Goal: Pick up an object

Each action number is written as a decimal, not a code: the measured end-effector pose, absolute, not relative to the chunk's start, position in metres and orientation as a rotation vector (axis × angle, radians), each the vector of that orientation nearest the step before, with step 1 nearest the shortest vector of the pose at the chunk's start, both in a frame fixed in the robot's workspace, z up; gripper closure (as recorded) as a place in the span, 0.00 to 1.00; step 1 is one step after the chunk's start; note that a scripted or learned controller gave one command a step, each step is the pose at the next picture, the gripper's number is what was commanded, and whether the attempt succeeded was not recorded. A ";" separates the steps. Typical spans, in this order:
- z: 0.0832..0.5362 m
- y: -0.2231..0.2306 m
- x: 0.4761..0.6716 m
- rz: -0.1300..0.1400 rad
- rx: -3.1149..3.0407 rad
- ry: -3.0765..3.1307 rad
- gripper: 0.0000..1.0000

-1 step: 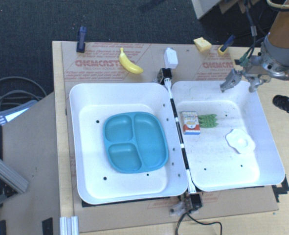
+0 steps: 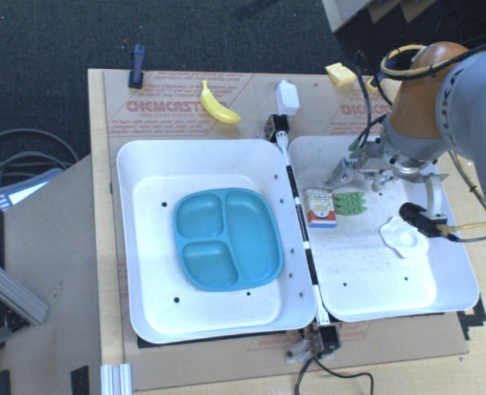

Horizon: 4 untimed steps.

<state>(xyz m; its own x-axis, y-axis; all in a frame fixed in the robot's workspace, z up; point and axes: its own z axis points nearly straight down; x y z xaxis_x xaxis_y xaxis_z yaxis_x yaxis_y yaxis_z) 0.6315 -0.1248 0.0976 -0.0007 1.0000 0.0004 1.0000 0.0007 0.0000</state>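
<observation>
A: Left bin (image 2: 144,220): a blue divided plate (image 2: 226,239) lies flat near the middle. It looks like rigid, light plastic, smooth and probably slippery, best taken at the rim. It sits well apart from the arm.

B: Across the divider, in the right bin (image 2: 440,290)?

A: A small carton (image 2: 320,207) lies just beside the divider, apparently light and stiff enough to pinch across its narrow sides. A green ridged piece (image 2: 351,202) touches or nearly touches it on the right; it seems small, light and possibly soft. Further right, a white piece (image 2: 402,238) lies flat and looks thin, hard to get under.

B: And the gripper (image 2: 366,171)?

A: It hangs low over the bin's far side, just behind the carton and green piece. Whether its jaws are spread or closed cannot be told, and nothing is visibly held.
</observation>
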 end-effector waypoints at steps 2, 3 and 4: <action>0.089 -0.101 0.656 -0.009 -2.227 -2.229 0.00; 0.089 -0.103 0.605 -0.011 -2.228 -2.226 0.00; 0.089 -0.102 0.587 -0.013 -2.230 -2.227 0.00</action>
<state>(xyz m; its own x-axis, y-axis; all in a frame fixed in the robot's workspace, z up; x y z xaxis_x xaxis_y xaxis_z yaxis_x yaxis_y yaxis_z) 0.5865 -0.1024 0.0895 0.0014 1.0000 -0.0015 0.9999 -0.0014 0.0134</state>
